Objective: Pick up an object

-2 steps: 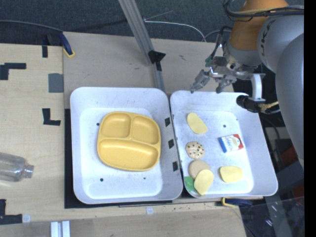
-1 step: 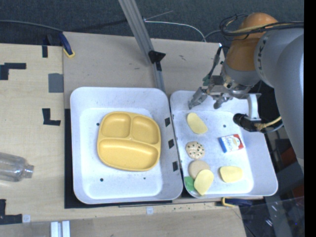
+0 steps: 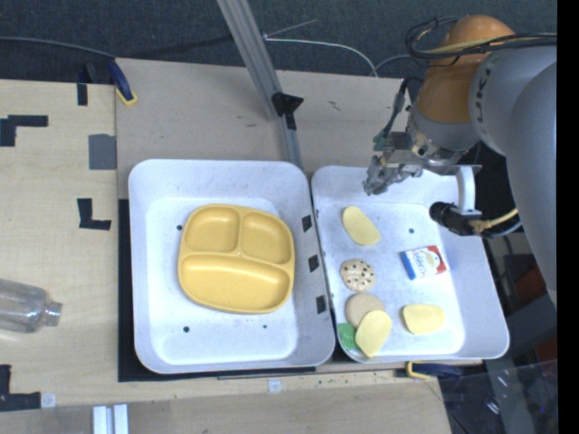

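Observation:
My gripper point(image 3: 378, 181) hangs over the far left corner of the right bin point(image 3: 479, 319), just above and to the right of a yellow oval piece point(image 3: 360, 226). Nothing shows between its fingers. Below that piece lie a speckled cookie point(image 3: 357, 274), a tan round piece point(image 3: 363, 306), and a pale yellow-green piece point(image 3: 374, 332) over a green one point(image 3: 346, 337). A red, white and blue carton point(image 3: 423, 262) and another yellow piece point(image 3: 422, 318) lie toward the bin's right side.
The left bin point(image 3: 154, 242) holds a yellow divided plate point(image 3: 237, 258). A slanted metal pole point(image 3: 253, 48) stands behind the bins. A clear bottle point(image 3: 25, 306) lies on the bench at far left. The arm's grey body and orange band point(image 3: 461, 70) fill the upper right.

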Action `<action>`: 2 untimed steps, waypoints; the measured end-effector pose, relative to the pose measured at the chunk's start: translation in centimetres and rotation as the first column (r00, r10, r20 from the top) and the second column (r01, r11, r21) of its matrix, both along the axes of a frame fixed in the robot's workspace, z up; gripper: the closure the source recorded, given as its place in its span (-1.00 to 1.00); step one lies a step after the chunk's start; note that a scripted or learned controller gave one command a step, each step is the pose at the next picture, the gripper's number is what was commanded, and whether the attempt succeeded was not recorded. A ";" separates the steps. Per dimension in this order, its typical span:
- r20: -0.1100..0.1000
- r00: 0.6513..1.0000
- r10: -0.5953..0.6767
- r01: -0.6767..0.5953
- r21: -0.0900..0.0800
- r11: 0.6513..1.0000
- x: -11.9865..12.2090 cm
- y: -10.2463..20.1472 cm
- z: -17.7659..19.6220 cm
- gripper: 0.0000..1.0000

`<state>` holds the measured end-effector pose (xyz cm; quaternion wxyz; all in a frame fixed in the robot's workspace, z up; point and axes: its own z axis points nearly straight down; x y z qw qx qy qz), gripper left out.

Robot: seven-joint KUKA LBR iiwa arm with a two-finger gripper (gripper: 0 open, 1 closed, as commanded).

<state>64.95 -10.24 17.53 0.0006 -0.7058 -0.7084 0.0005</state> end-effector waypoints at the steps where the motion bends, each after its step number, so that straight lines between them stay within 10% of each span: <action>1: -0.001 1.000 0.006 -0.006 0.003 1.000 -2.7 11.3 1.3 1.00; 2: -0.003 1.000 -0.004 0.004 -0.002 1.000 -5.6 9.2 1.3 1.00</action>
